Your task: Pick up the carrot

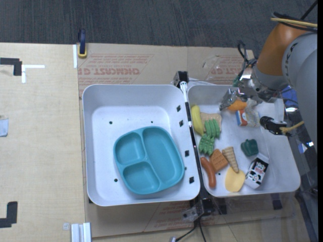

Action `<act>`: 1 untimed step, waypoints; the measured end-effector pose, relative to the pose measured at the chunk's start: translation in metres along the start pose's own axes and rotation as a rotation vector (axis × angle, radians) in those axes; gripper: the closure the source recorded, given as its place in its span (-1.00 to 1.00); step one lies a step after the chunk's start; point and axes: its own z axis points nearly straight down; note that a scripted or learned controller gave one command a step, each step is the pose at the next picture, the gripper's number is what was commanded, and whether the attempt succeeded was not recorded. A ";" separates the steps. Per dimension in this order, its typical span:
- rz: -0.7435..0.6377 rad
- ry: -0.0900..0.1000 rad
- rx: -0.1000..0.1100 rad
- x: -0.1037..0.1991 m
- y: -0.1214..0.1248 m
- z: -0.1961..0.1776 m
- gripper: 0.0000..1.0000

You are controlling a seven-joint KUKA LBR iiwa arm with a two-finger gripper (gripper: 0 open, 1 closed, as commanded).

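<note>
In the camera view, we are looking down on two shallow white bins sitting side by side on a desk [40, 150] covered with tan cardboard. The left white bin [101, 105] is holding a teal three-compartment plastic plate [148, 159]. The right white bin [282, 180] is carrying a scatter of toy foods: a yellow banana [196, 119], a green bumpy vegetable [212, 128], a green leafy piece [206, 144], a red-orange sausage [208, 171], a tan waffle cone [231, 158], a pale yellow round piece [233, 181], a dark green pepper [249, 147] and a small black-and-white carton [257, 173].

The grey arm with its orange band [278, 47] is reaching in from the right, and its gripper [233, 101] is hanging over the far part of the right bin. The small orange carrot [237, 104] is sitting right at the jaws, seemingly clamped between them. A red-and-white box [243, 118] is lying just beside it.
</note>
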 end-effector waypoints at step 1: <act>-0.004 0.002 0.021 0.001 -0.003 -0.007 1.00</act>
